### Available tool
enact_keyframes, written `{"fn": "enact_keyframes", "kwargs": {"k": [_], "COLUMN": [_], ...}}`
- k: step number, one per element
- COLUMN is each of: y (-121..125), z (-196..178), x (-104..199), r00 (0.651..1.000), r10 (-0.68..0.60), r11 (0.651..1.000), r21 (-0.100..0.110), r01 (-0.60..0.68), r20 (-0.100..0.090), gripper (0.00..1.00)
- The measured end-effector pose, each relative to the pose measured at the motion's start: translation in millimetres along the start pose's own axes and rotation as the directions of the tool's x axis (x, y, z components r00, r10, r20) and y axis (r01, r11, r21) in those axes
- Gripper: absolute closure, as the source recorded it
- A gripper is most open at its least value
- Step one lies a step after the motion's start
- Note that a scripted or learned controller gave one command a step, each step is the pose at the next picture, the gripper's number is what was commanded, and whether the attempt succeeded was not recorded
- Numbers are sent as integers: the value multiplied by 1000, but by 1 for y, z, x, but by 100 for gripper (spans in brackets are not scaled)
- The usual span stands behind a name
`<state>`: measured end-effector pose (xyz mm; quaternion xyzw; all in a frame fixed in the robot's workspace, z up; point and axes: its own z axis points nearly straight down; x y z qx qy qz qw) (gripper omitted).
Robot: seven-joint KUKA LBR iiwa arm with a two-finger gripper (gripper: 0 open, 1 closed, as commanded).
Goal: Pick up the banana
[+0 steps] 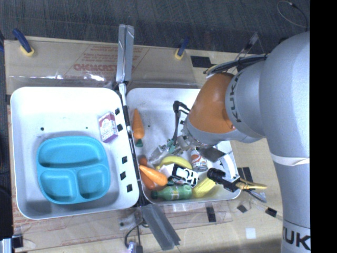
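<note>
The banana (176, 161) is a yellow curve lying in the right bin (158, 101), near its front. My gripper (171, 147) hangs under the orange wrist band, just above and behind the banana, low in the bin. A white and black object (185, 175) lies against the banana's front side and covers part of it. Nothing shows as lifted off the bin floor.
An orange carrot (152, 176) and a green bottle (172, 193) lie in front of the banana, with a yellow item (206, 187) to their right. A second carrot (137, 125) lies by the bin's left wall. The left bin (31, 104) holds a blue divided tray (73, 168) and a small packet (108, 126).
</note>
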<state>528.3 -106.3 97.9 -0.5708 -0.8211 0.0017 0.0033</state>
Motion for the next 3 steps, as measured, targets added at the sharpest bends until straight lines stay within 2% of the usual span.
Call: {"fn": "enact_keyframes", "kwargs": {"k": [1,2,3], "y": [-54,-51,19], "z": [8,-2,-178], "x": [-22,-23,37], "r00": [1000,999,1000], "r10": [-30,-37,6], "r11": [1000,999,1000], "r21": [-3,-8,-3], "r01": [30,37,-6], "r20": [1,5,2], "gripper": [0,100,100]}}
